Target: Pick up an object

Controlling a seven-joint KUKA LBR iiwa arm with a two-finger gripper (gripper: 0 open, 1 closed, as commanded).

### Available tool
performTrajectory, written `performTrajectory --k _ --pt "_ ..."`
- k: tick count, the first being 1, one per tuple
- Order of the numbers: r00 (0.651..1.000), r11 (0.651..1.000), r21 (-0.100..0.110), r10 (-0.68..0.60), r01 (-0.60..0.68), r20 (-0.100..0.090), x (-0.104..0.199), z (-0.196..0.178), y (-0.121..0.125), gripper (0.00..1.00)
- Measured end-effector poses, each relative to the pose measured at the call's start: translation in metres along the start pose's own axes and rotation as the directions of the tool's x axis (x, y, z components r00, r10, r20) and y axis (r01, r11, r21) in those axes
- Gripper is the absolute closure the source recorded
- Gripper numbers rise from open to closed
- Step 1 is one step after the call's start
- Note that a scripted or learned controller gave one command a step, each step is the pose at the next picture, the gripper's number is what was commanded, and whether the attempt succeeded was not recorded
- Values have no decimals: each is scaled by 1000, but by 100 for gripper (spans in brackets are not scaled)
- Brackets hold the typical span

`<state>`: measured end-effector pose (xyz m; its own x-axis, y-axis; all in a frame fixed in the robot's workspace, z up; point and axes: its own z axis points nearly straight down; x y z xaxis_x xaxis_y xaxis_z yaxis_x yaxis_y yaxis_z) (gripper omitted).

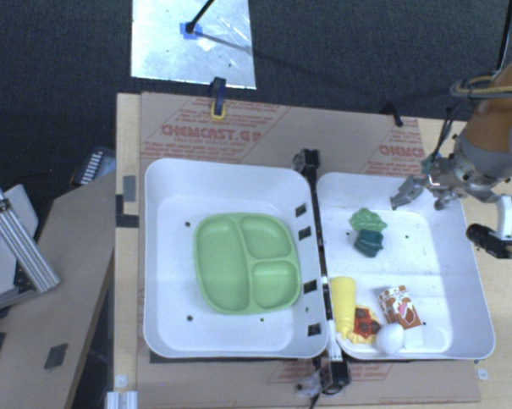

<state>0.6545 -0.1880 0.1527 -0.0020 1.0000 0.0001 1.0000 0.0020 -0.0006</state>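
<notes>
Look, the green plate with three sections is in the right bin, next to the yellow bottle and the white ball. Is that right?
Not quite. In the camera view, the green plate lies in the left bin, alone. The yellow bottle and the white ball are in the right bin, near its front edge.

Light bright, even, seems overhead. White bins near blown out, rims washed and low on detail. Strong glare on shiny sheet up top, surface mottled white. Shadows soft and short, small one under green tray. Dark floor pretty grainy. Overall kinda soft, low res; small items in right bin mushy, labels unreadable.
</notes>
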Motion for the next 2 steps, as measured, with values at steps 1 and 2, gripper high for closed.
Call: performTrajectory --k 1,2 --pt "1000 1000 0 -3 3 0 2 42 3 0" --pt "1000 1000 -7 -5 5 2 2 27 5 100"
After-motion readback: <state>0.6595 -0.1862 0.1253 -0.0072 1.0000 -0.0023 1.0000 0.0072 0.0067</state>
